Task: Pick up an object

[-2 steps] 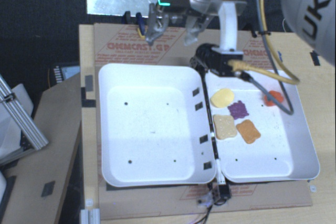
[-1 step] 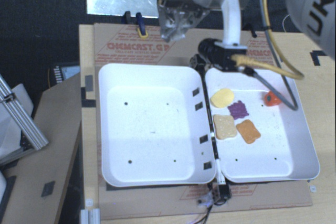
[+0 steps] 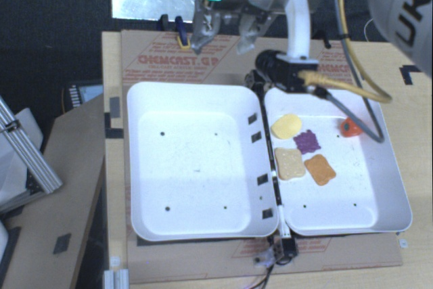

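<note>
Hovering tool (image 3: 222, 37), fingers parted, empty, above bench (image 3: 169, 57).

In the right white bin (image 3: 385, 206), five small flat pieces lie toward its far left: a yellow rounded piece (image 3: 287, 126), a purple lumpy piece (image 3: 307, 141), a beige toast-like slice (image 3: 290, 164), an orange-brown slice (image 3: 320, 169), and, apart to the right, a red-orange piece (image 3: 350, 127).

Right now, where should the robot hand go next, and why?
Probably swing the end effector toward the right bin and lower it. It hangs above the bench behind the bins, while the yellow piece, purple piece and others lie there.
</note>
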You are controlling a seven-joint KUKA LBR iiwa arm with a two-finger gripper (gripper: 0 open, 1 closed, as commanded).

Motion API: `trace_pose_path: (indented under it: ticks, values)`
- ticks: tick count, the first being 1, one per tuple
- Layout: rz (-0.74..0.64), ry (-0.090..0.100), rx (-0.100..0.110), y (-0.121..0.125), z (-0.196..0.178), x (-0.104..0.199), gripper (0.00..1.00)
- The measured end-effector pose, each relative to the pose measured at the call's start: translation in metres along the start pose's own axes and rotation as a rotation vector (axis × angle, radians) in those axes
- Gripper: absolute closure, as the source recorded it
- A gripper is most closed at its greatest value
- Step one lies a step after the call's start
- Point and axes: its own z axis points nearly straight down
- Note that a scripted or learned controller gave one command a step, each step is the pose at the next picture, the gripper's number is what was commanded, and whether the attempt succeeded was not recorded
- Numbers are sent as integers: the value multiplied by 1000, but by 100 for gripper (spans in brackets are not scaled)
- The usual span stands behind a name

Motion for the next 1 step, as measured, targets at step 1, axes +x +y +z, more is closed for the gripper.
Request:
trace_pose_path:
  ticks: [1]
  values:
    - [-2,1,-3,0,-12,0,100]
